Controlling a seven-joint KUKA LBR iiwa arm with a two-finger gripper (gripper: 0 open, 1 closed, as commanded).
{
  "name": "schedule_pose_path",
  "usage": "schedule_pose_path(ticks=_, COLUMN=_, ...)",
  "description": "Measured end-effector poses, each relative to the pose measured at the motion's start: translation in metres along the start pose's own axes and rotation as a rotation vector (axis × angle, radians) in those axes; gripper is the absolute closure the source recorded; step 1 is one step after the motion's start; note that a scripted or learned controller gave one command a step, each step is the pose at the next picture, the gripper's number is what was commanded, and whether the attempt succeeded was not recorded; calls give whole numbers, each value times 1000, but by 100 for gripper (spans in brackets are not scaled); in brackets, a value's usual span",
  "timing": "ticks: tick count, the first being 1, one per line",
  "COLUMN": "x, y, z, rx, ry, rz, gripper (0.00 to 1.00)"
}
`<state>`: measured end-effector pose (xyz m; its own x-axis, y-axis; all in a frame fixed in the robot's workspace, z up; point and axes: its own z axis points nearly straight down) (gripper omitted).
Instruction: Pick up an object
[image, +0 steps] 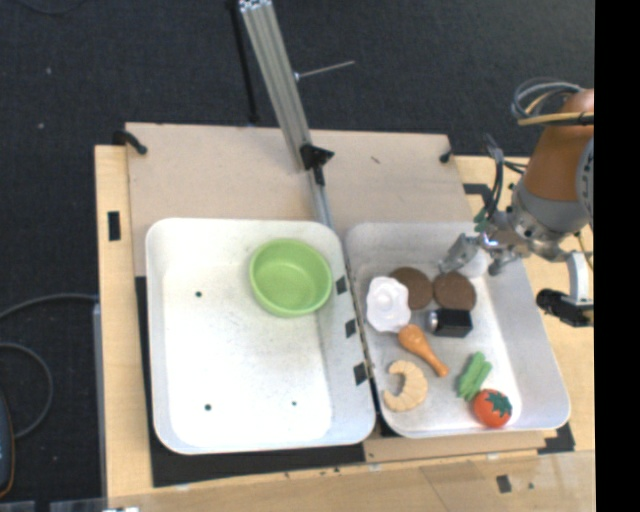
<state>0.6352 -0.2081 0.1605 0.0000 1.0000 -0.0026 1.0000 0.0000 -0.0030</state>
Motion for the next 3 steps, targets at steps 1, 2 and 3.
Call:
schedule_pose_path(ticks=1, x=-1, y=-1, z=52, rx=0, ry=0, rz=1, gripper=0)
schedule_pose_path(ticks=2, x=-2, y=1, z=38, rx=-8, ry=-2, rz=2, gripper=100)
schedule_pose_path(ticks=3, x=-3, y=4, z=-4, rx=-5, ry=2, rz=-2, gripper=100)
